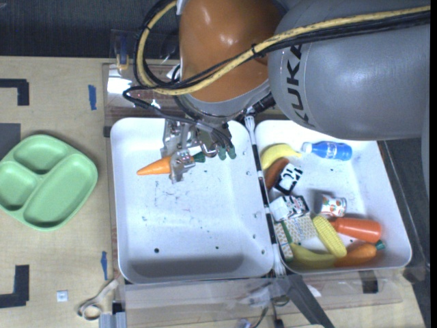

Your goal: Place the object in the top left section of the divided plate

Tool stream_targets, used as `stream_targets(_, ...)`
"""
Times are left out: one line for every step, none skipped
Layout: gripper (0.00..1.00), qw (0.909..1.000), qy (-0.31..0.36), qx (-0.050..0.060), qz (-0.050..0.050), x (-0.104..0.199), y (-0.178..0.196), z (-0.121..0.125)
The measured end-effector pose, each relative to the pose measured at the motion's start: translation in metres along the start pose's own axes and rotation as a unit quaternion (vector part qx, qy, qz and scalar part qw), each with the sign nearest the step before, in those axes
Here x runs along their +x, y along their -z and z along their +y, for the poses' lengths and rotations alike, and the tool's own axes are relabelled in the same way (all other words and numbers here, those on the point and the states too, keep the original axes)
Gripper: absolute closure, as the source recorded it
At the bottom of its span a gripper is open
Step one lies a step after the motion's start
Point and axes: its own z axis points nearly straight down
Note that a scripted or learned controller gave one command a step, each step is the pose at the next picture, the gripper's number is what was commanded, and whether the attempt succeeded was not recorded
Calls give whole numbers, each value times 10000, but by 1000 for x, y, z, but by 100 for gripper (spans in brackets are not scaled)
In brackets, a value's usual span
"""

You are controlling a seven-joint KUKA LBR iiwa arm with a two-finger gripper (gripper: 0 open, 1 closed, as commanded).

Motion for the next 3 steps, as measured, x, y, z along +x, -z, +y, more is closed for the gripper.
stream_targets(0, 10000, 1, 0, 0, 0, 0, 0)
stream_targets(0, 9983, 588, 0, 12, 38, 21, 9)
stream_targets(100, 9981, 608, -7, -31, 37, 33, 11)
